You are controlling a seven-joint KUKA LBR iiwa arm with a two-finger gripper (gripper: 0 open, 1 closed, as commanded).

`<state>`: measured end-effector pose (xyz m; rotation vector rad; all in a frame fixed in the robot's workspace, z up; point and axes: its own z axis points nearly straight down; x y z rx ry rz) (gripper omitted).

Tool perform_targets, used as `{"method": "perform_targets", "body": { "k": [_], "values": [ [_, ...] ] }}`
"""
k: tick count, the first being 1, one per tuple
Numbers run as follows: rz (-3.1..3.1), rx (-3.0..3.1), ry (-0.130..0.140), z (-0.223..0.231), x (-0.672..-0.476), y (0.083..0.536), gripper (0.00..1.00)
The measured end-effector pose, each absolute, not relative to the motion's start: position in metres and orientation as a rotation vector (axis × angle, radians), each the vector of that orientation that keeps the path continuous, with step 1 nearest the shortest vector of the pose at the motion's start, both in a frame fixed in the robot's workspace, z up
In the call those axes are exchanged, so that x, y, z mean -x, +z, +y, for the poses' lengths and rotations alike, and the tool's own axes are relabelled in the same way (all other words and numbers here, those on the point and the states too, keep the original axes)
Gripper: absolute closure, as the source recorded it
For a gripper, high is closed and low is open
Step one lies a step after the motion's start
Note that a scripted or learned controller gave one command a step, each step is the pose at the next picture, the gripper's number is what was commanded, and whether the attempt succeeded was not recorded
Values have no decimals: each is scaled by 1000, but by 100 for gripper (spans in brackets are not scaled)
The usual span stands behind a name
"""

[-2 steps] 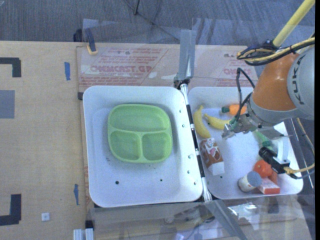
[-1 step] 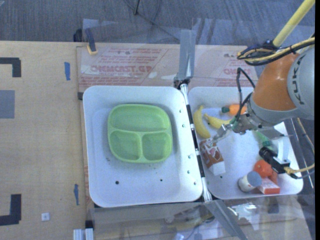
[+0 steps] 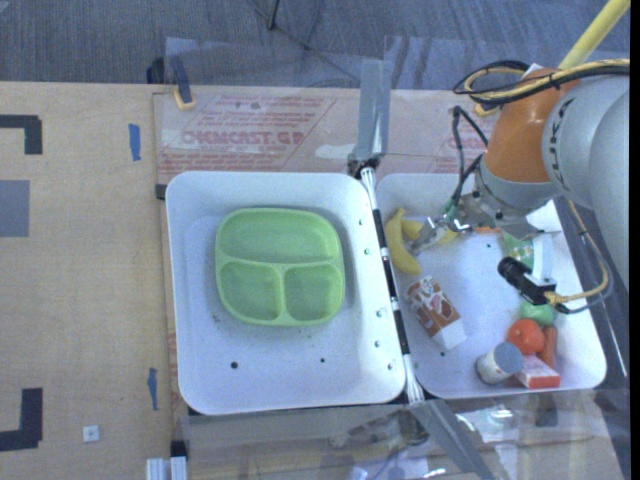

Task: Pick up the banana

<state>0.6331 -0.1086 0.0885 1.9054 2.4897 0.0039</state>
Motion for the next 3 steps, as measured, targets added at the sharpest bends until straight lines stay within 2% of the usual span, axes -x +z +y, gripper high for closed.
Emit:
{"method": "perform_targets", "body": {
  "k": [1, 2, 3],
  "values": [
    [2485, -1897, 5, -109, -635, 102, 100],
    [2485, -1896, 6, -109, -636, 102, 0],
    [2517, -1923, -30, -105, -661, 90, 0]
  ]
}}
